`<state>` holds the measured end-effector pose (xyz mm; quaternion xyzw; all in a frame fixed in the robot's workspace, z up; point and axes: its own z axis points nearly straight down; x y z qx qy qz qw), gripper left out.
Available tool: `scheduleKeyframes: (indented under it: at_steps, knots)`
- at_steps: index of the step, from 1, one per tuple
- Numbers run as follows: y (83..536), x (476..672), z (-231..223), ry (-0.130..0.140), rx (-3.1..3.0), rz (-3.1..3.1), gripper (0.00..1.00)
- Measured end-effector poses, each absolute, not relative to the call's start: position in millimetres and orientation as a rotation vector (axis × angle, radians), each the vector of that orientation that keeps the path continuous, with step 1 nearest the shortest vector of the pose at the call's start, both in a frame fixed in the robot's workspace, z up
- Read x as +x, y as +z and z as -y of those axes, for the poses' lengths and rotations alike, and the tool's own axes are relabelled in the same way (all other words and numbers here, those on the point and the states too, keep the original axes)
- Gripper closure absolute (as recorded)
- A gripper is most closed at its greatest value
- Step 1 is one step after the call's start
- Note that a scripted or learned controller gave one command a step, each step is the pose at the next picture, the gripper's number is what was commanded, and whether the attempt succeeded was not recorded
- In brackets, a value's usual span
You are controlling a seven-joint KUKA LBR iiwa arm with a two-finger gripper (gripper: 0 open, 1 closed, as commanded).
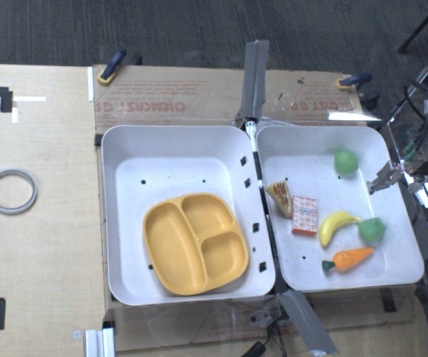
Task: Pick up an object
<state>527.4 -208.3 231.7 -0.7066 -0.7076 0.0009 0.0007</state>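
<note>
Two bins [113, 199] — yellow plate [195, 242] left, toys [338, 225] right

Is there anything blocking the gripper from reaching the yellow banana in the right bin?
Nothing visible does. The gripper sits at the right bin's right rim; the yellow toy banana lies uncovered, with a green ball just beside it.
</note>
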Motion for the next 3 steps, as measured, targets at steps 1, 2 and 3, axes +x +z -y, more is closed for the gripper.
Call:
scheduleKeyframes:
  at_steps: [1,2,3]
  knots:
    - [137,546.3,139,0.003,-2.047,2.38,0.0]
    - [102,537.7,134,0.001,-1.822,2.559,0.0]
    - [97,496.7,149,-0.009,-1.912,2.504,0.0]
